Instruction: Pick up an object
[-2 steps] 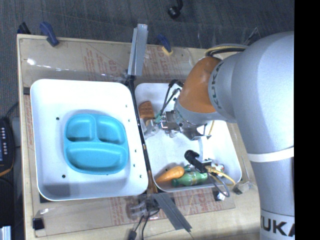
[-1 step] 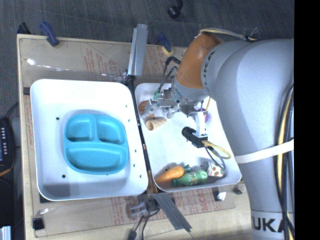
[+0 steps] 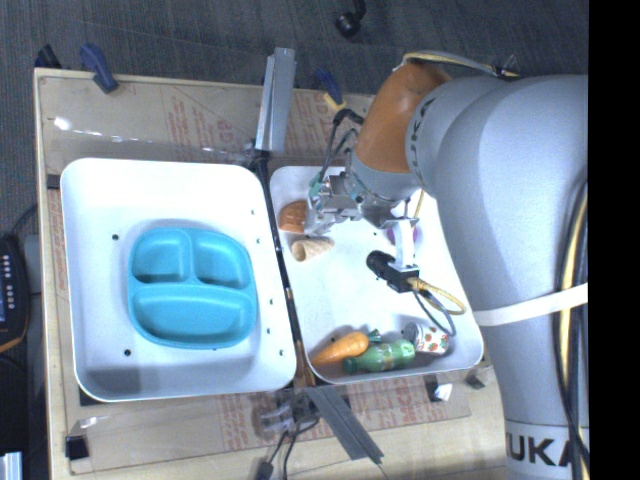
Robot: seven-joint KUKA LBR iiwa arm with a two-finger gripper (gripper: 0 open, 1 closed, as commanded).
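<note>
The hand [image 3: 322, 208] is low in the right bin [image 3: 330, 298], over a brown bread piece [image 3: 291, 215]; its grip I cannot tell. It should centre on the piece, then lift slowly.

**Setting: robotics lab test cell**

Industrial KUKA arm [image 3: 510, 218] reaches over a board-topped table [image 3: 150, 98] carrying two white bins [image 3: 90, 268] side by side. Blue clamps [image 3: 98, 68] grip the table edge (top left). Dark carpet [image 3: 150, 8] beyond, with a chair caster [image 3: 348, 23] showing.
</note>
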